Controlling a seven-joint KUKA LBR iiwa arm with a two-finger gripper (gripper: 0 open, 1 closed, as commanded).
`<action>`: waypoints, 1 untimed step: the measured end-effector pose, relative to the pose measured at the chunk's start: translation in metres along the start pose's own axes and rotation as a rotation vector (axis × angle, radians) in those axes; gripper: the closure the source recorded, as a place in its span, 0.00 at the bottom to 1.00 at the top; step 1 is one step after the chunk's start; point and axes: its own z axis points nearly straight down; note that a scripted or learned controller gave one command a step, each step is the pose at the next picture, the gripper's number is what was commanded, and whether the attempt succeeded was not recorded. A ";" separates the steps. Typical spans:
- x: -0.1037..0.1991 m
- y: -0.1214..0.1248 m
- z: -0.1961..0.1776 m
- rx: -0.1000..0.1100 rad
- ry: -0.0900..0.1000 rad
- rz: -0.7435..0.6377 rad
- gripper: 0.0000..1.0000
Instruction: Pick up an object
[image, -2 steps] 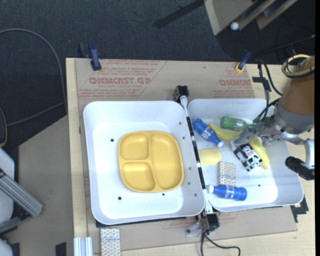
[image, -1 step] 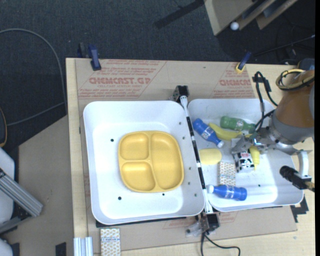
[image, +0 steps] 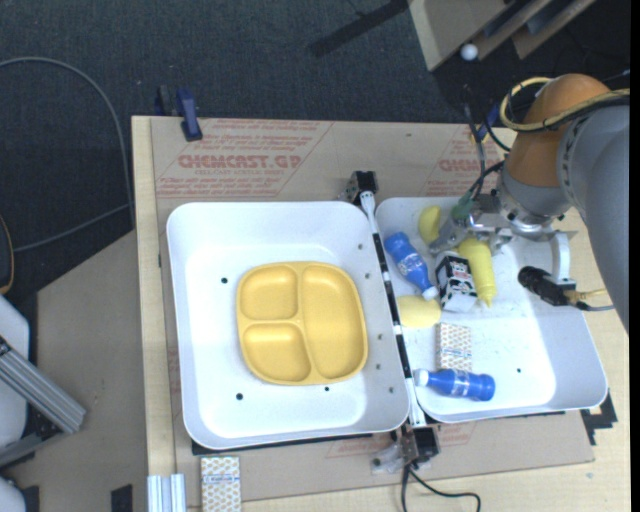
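The right bin (image: 560, 360) holds several small objects. My gripper (image: 474, 230) hangs low over its far left part, just above a long yellow object (image: 482, 272). A black-and-white item (image: 456, 282) lies right beside that object. A small yellow piece (image: 430, 222) sits to the gripper's left, near the bin's far corner. One blue bottle (image: 408, 258) lies along the left wall, and a second blue bottle (image: 458, 384) lies near the front edge. Between them are a pale yellow block (image: 418, 312) and a patterned packet (image: 455, 347).
The left bin (image: 200, 300) carries a yellow divided plate (image: 300, 322) in its middle. The grey arm with its orange band (image: 560, 110) comes in from the upper right. A small packet (image: 220, 478) lies on the bench in front of the left bin.
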 end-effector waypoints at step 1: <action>0.000 0.001 -0.011 -0.002 -0.001 -0.003 1.00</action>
